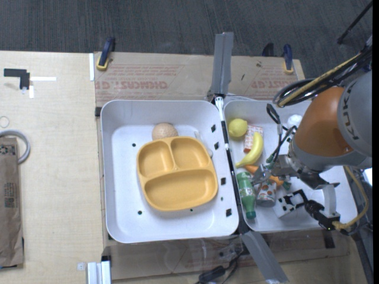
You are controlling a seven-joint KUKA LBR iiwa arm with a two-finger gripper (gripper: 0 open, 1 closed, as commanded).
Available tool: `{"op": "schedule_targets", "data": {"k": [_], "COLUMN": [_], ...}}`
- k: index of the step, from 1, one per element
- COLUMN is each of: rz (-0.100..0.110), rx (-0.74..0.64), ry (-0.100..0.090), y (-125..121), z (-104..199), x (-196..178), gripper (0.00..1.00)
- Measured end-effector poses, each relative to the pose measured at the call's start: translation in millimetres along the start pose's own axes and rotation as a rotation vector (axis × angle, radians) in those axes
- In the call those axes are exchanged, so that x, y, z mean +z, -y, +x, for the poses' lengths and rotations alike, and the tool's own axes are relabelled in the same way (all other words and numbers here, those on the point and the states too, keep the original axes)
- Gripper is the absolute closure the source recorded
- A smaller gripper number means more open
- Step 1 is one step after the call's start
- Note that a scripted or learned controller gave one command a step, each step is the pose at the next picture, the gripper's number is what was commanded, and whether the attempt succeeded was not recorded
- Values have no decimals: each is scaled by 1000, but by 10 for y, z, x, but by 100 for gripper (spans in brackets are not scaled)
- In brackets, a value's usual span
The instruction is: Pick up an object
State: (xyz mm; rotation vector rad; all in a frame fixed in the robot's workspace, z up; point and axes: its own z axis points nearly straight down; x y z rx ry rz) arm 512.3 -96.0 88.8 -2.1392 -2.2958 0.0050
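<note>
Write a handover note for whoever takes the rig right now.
Gripper: low in the right bin, over the clutter; finger state unclear.
Right bin: lemon, banana, green bottle, small packets by the gripper.
Left bin: yellow tray, tan ball behind it.
Done: arm is in the right bin.
Left: no visible grasp yet; grab and lift an object.
</note>
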Motion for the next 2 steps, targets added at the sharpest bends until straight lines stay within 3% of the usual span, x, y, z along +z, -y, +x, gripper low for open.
{"op": "schedule_targets", "data": {"k": [1,2], "rz": [5,1], "rx": [5,192], "ry": [-1,3], "y": [7,-318], "z": [-15,338], "x": [-59,-1802], "gripper": [100,100]}}
